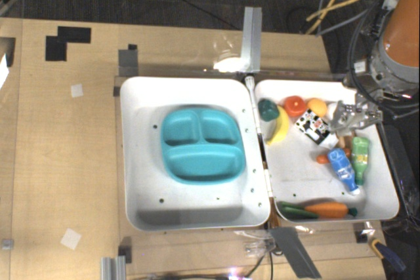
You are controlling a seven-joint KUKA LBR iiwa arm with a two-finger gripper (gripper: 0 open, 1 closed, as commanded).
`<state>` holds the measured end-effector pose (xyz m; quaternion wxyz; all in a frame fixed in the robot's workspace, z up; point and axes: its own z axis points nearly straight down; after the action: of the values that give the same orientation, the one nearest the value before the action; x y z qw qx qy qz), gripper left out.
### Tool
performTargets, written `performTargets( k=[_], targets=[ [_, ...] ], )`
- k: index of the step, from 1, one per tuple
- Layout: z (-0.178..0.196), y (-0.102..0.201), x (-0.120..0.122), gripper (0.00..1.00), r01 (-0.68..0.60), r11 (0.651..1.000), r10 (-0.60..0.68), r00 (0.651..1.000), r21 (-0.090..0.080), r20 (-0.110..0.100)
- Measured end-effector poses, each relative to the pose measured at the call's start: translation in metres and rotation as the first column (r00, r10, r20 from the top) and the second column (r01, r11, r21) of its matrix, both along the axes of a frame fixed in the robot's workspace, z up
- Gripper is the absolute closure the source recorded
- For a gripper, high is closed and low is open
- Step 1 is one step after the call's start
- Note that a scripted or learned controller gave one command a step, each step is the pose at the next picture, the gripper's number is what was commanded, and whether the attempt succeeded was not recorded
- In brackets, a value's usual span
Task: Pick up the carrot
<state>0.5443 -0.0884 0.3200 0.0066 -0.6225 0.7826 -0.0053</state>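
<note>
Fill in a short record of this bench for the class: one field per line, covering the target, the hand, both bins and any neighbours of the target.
target: carrot, lying flat along the near wall of the right bin
hand: hand above the far part of the right bin, apart from the carrot
grip: cannot tell
target neighbour: dark green vegetable beside the carrot's left end
other items in right bin: blue bottle, green bottle, tomato, banana
left bin: left bin holds a teal divided plate
</note>
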Motion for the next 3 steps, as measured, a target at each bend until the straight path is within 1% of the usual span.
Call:
performTargets(
  k=[1, 2, 3],
  targets=[
    [-0.001, 0.001, 0.0, 0.0, -0.002, 1.0, 0.002, 1.0, 0.001, -0.004],
    [-0.103, 0.056, -0.054, 0.0, 0.044, 0.999, -0.044, 0.999, 0.005, -0.017],
    [-0.23, -0.013, 0.002, 0.0, -0.113, 0.994, 0.113, 0.994, -0.002, -0.001]
  ],
)
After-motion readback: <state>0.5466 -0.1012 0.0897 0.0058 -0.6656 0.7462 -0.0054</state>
